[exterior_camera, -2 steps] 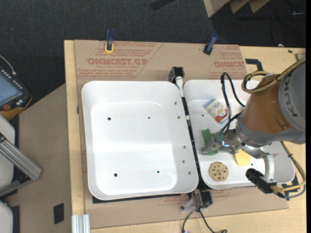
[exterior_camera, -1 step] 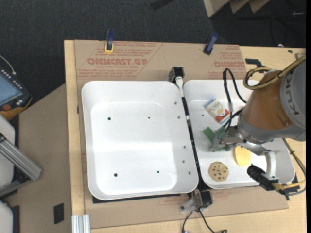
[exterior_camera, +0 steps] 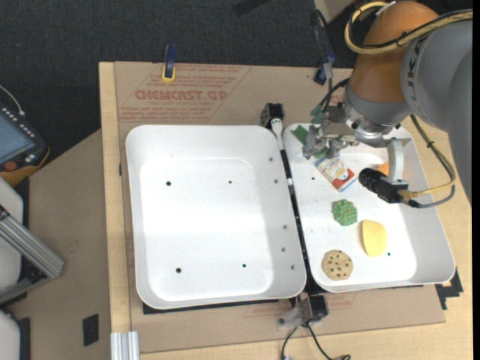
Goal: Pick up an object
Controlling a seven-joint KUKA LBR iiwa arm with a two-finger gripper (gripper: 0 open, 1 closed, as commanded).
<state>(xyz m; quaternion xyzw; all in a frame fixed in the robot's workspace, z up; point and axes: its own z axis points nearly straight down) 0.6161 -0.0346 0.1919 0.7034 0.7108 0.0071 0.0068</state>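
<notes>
Grey arm [exterior_camera: 442, 66], orange band [exterior_camera: 386, 47], yellow cable [exterior_camera: 360, 25]

One fixed camera above the counter [exterior_camera: 225, 81] – looking down at a slant; both white bins [exterior_camera: 150, 163] in frame – arm [exterior_camera: 420, 58] entering from right.

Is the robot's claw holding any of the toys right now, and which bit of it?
That cannot be told. The gripper sits low in the right bin, right at a small red and white packet, but no grip is visible.
</notes>
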